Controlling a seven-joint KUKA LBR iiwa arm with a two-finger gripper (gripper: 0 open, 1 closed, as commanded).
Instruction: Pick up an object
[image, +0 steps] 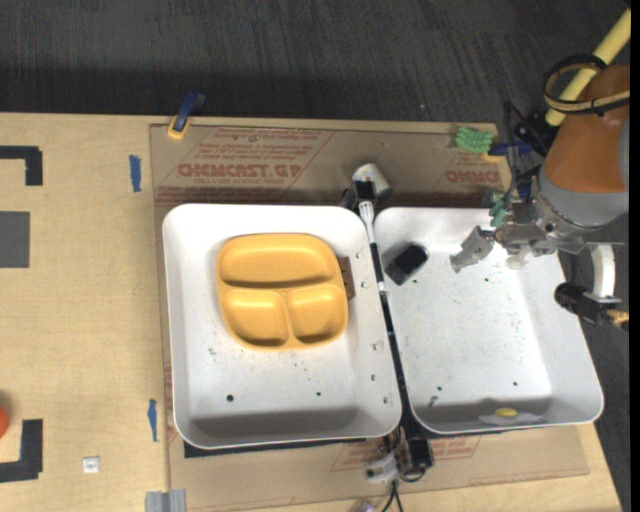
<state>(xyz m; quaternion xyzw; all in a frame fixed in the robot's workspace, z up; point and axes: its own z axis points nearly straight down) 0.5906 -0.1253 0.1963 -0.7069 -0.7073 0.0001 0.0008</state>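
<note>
A small black object (406, 262) lies in the right bin (520, 340), in its far left corner. A yellow three-compartment tray (283, 289) sits in the left bin (200, 330). A small yellow item (507, 411) rests against the right bin's near wall. My gripper (490, 248) hangs over the right bin's far right part, to the right of the black object and apart from it. Nothing shows between its fingers.
The two bins meet along a central ridge (385, 320). A white clamp (368, 182) sits behind that ridge. A green clip (472, 140) and a blue-yellow clip (184, 116) hold the cardboard at the back. Cables (590, 300) hang at the right.
</note>
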